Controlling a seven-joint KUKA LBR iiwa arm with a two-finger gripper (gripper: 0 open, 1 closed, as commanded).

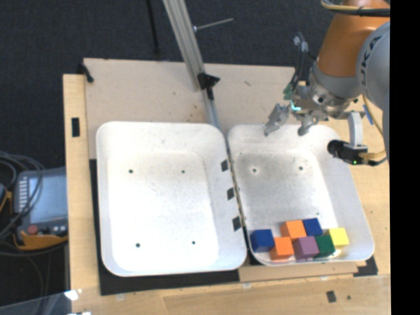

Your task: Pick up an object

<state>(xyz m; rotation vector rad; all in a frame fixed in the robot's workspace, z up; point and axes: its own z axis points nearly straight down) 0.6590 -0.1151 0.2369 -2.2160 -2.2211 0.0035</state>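
Several small coloured blocks lie bunched at the near edge of the right bin (275, 182): a blue block (262, 239), two orange blocks (294, 229), a purple block (305, 247), a green block (324, 244), a yellow block (338, 236) and a second blue one (312, 226). My gripper (288, 125) hangs over the far edge of the right bin, well away from the blocks. Its two fingers are spread apart and hold nothing between them.
The left bin (164, 195) sits beside the right one, with clips along the shared edge. A slanted metal post (187, 41) rises behind the bins. A black connector (341, 151) hangs by the right bin's rim. A pendant with cables lies at far left.
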